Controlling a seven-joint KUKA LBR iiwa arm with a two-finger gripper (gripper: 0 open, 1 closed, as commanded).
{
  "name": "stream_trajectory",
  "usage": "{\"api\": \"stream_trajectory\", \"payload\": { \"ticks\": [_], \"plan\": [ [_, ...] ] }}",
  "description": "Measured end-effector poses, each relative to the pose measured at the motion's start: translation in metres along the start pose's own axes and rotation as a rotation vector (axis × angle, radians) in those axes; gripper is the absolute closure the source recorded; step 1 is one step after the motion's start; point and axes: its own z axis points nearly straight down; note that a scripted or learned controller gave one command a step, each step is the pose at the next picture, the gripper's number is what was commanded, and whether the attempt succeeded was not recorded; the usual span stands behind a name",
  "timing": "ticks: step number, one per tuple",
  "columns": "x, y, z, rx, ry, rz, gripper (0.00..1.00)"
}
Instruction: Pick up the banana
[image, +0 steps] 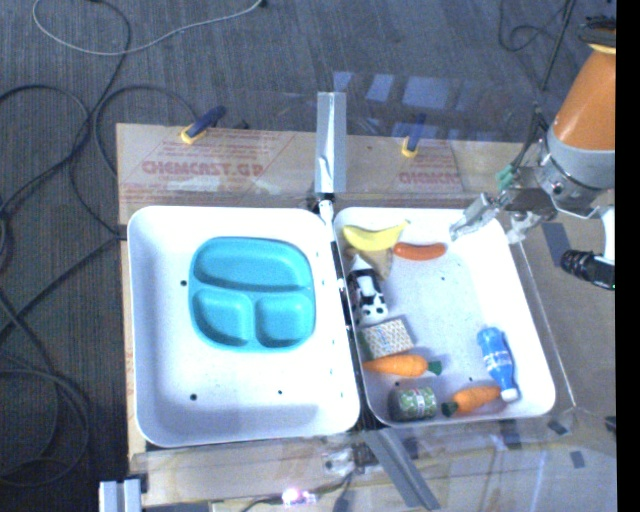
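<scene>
The grey arm (580, 150) enters from three o'clock, its orange band uppermost at the frame's two o'clock corner, and slants down and leftward to the gripper (478, 217), which hangs over the twelve-to-one o'clock rim of the right bin (530, 300). Its slim metallic fingers (470, 222) stand slightly parted with nothing between them. The banana (372, 237), a smooth yellow crescent, lies at the right bin's eleven o'clock corner, well apart from the gripper. Just at the banana's three o'clock lies a glossy orange-red sausage (420, 251). Below the banana, along the bin's nine o'clock wall, sits a black-and-white cow figure (367, 291), then a flat grey packet with a fine grid pattern (386, 337), then a tapered orange carrot (399, 365). At the bin's six o'clock edge rest a dark green can on its side (414, 402) and a second carrot (474, 398); at five o'clock a blue plastic bottle with a white cap (497, 362). The left bin (160, 400), smooth white plastic with rounded corners, holds a turquoise three-compartment tray (253, 292) near its centre.
</scene>
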Motion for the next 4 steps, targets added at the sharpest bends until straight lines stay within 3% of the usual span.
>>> {"api": "stream_trajectory", "payload": {
  "ticks": [1, 2, 3, 4],
  "plan": [
    [0.040, 0.037, 0.154, -0.003, -0.001, 0.071, 0.00],
    [0.067, 0.062, 0.173, 0.026, -0.007, 0.184, 0.00],
    [0.111, 0.066, 0.086, 0.000, -0.002, 0.172, 0.00],
    [0.083, 0.070, 0.159, -0.017, -0.002, 0.038, 0.00]
  ]
}}
